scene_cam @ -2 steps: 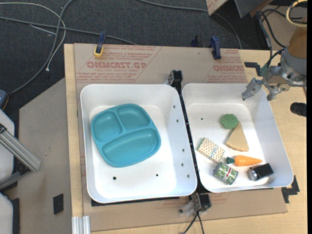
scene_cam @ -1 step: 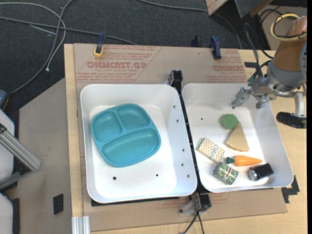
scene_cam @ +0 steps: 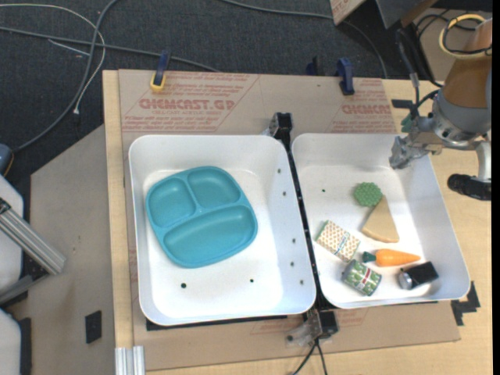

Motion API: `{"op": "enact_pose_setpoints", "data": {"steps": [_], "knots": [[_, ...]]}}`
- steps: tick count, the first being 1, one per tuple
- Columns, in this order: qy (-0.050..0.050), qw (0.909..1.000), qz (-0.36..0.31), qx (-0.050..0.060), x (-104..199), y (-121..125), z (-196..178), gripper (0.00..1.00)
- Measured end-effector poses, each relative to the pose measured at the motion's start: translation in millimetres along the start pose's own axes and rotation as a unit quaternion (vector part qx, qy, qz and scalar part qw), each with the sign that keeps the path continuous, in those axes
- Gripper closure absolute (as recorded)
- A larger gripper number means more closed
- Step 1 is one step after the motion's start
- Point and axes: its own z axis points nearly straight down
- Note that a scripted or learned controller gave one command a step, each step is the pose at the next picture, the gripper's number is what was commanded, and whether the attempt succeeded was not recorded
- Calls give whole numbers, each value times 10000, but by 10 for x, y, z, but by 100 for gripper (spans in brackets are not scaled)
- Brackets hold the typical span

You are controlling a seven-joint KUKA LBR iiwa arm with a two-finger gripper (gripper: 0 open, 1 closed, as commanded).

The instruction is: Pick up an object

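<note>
Jaw spacing cannot be told; the gripper [scene_cam: 400,153] hangs over the right bin's [scene_cam: 445,217] far corner, apart from the green broccoli piece [scene_cam: 367,194].

Two white bins side by side on a printed cardboard sheet [scene_cam: 234,100], long walls touching. Left bin [scene_cam: 141,209]: teal divided plate [scene_cam: 202,216], flat, near the bin's left wall, tilted off square. Right bin [scene_cam: 451,237] next to it. Black clip [scene_cam: 280,123] at the far end of the shared walls. Two blue clamps [scene_cam: 162,70] [scene_cam: 344,76] on the sheet's far edge. Grey cables [scene_cam: 94,37] looped on dark floor beyond the far-left corner.
</note>
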Motion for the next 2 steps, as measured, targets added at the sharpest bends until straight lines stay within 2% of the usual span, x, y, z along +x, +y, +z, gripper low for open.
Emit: {"op": "enact_pose_setpoints", "data": {"steps": [1,2], "knots": [[-9,10000,2,-22,-7,60,-455,100],[-6,10000,2,-14,-11,73,-712,100]]}}
